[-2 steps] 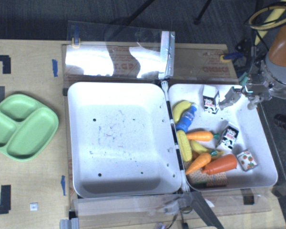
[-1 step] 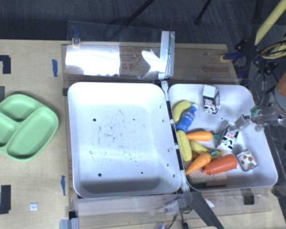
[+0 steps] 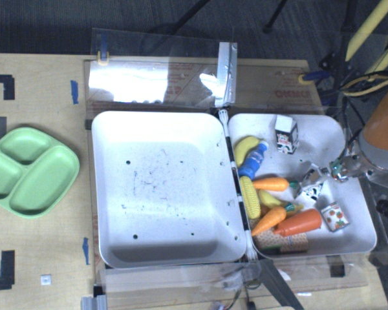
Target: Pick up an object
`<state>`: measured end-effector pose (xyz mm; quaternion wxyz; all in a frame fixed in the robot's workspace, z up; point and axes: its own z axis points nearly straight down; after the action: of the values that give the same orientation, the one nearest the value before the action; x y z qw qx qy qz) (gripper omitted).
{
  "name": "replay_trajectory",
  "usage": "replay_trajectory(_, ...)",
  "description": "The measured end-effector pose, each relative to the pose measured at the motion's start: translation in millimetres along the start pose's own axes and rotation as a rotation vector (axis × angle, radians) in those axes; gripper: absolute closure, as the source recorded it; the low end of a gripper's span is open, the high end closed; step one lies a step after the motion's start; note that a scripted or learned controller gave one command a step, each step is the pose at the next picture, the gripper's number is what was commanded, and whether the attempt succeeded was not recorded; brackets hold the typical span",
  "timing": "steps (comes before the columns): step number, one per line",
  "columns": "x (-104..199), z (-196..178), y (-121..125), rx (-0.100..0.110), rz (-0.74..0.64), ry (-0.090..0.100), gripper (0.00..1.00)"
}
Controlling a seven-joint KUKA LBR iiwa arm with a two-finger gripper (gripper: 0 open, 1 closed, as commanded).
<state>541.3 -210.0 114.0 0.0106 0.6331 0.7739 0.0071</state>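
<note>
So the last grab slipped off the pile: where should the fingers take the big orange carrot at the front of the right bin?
Grip the big orange carrot across its thick middle, coming straight down, fingers closing across its width. It lies flat, nearly level left to right, with its upper surface exposed.

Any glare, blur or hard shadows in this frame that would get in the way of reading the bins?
Camera view: strong glare on the clear plastic sheet behind the left bin, washing out what lies under it. Lighting over both bins is even, with soft shadows only. The image is slightly soft overall; the gripper over the right bin is blurred, and small toys beside the large carrot are hard to identify.
</note>
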Motion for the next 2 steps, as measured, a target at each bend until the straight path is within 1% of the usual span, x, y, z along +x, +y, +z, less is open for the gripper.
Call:
replay_trajectory(1,0,0,0,0.0,0.0,0.0,0.0)
replay_trajectory(2,11,-59,42,0.019,-0.217,0.007,0.0)
